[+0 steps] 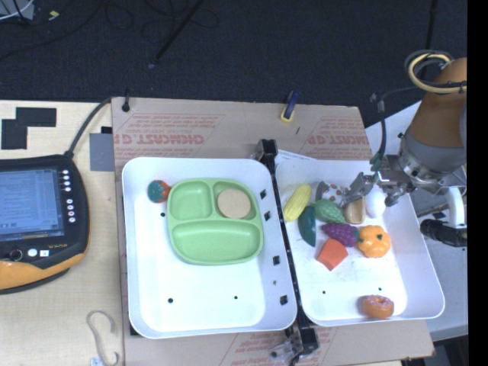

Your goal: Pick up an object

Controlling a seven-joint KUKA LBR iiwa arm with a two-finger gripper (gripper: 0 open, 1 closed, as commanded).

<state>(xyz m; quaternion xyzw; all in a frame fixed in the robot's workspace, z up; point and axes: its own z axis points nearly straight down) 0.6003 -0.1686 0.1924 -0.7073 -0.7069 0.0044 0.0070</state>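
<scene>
Because the toy food clusters at the right white bin's point(427, 300) far end, my hand point(358, 191) hangs there, fingers spread, over the small tan piece point(354, 212).

A single fixed camera looks down at a slant from above the bench point(61, 124), far enough back to frame both white bins, left bin point(145, 280) and right bin point(415, 280), with the arm point(438, 120) entering from the right.
</scene>
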